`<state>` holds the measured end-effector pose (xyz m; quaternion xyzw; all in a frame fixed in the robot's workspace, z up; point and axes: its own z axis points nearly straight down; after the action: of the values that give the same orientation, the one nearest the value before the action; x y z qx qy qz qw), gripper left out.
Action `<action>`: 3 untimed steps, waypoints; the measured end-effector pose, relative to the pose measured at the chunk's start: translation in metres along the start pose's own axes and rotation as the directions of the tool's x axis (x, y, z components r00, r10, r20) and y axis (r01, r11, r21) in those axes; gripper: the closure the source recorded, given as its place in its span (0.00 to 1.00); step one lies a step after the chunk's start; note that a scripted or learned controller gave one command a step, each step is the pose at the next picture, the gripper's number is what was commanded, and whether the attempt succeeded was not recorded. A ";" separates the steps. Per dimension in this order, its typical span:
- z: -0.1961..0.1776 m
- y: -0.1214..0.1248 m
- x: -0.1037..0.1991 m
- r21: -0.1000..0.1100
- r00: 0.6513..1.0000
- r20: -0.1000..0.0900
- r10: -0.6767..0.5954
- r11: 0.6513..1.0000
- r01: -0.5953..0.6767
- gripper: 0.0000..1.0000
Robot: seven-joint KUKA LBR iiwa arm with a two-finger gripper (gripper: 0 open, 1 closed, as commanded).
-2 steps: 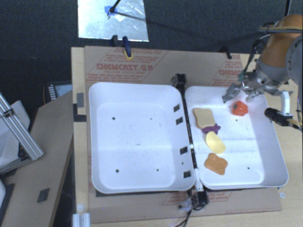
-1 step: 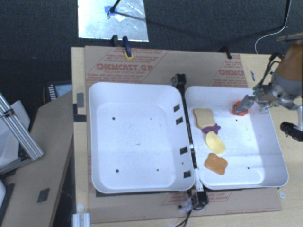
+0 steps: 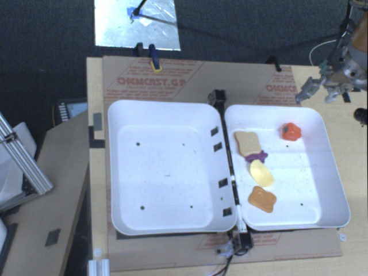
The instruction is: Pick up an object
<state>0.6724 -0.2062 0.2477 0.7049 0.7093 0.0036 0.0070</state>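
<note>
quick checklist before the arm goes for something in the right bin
1. Targets present: ok. The right bin holds a red-orange toy, a tan bread-like slice, a small purple piece, a yellow piece and an orange piece.
2. Gripper free of load: ok, nothing between its fingers.
3. Gripper over a target: not ok, it sits beyond the bin's far right corner.
4. Isolated target: ok, the red-orange toy lies apart.
5. Bread, purple and yellow pieces separated: not ok, they crowd together.

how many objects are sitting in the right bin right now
5, all in the right bin: a red piece near the far edge, tan bread by the divider, a purple piece under it, a yellow piece, an orange piece nearest.
</note>
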 end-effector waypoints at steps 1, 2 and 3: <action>0.103 -0.021 0.035 0.021 1.000 -0.008 0.000 1.000 0.000 0.00; 0.103 -0.092 0.002 0.019 1.000 -0.004 0.010 1.000 -0.010 0.00; -0.014 -0.032 0.000 -0.003 1.000 0.001 0.000 1.000 0.000 0.00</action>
<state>0.6405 -0.2066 0.2612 0.7049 0.7092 0.0041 0.0085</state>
